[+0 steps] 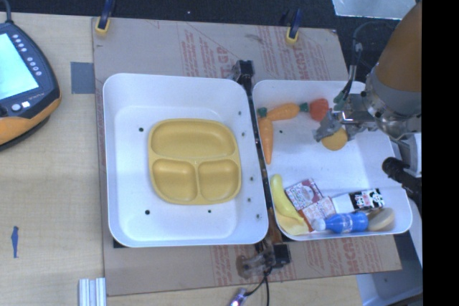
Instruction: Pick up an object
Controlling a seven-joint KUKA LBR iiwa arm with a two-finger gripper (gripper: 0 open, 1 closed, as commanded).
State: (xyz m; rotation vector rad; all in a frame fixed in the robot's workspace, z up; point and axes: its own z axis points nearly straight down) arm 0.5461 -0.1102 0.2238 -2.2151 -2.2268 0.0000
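My gripper (334,127) hangs over the back right of the right bin (373,161). A small round yellow-orange fruit (335,141) sits right at its tip, touching or nearly so; whether it is gripped is unclear. Close by on the left, at the bin's back, are a red fruit (318,109) and an orange carrot (283,112). A second carrot (266,140) lies along the left wall. At the front lie a banana (281,206), a snack packet (308,195), a blue bottle (343,223) and a black-and-white carton (367,198).
The left bin (125,154) holds a yellow divided plate (193,159). A control pendant (18,82) rests on the bench at far left. Blue clamps (105,14) (292,24) pin the board at the back. The arm's grey body (398,93) overhangs the right bin's right side.
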